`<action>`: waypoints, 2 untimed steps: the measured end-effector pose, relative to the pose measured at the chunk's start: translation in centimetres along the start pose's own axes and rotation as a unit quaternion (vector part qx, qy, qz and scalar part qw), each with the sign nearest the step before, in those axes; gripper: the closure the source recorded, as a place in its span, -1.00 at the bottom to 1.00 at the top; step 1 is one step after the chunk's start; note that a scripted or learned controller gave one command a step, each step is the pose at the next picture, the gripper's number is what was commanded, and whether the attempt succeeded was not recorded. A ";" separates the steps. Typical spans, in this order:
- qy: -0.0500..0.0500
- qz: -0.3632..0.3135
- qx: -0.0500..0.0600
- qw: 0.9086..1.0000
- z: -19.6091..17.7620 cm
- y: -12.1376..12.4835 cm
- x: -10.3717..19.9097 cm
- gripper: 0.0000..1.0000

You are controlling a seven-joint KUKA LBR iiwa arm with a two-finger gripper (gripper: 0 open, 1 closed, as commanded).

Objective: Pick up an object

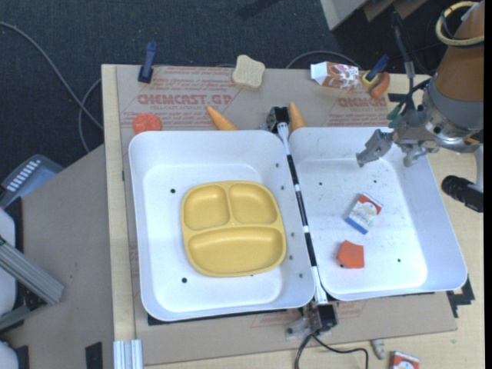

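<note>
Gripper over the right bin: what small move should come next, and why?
Probably a short move toward the view's bottom, to bring the gripper above the small carton. The gripper sits over the right bin's far part with nothing between its fingers, and the carton lies nearest it, flat on the floor, apart from the orange block.

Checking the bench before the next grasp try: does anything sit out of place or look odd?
Yes. Several items lie outside the bins on the board behind them: a bread slice, a carton, a red disc and two carrots. Inside, the yellow tray, small box and orange block look normal.
</note>
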State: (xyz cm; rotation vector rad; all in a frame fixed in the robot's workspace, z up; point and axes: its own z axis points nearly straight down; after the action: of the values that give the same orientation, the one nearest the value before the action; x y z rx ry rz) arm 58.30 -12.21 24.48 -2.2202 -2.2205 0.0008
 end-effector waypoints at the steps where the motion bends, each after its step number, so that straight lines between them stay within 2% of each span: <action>1: 0.000 0.001 0.001 1.000 13.7 0.5 -2.8 -1.00; 2: 0.000 0.000 0.000 1.000 16.1 -2.2 -1.2 -1.00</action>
State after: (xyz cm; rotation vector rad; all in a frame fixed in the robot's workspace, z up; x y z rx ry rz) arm 56.04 -13.37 8.41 -2.2206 -2.2188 0.0014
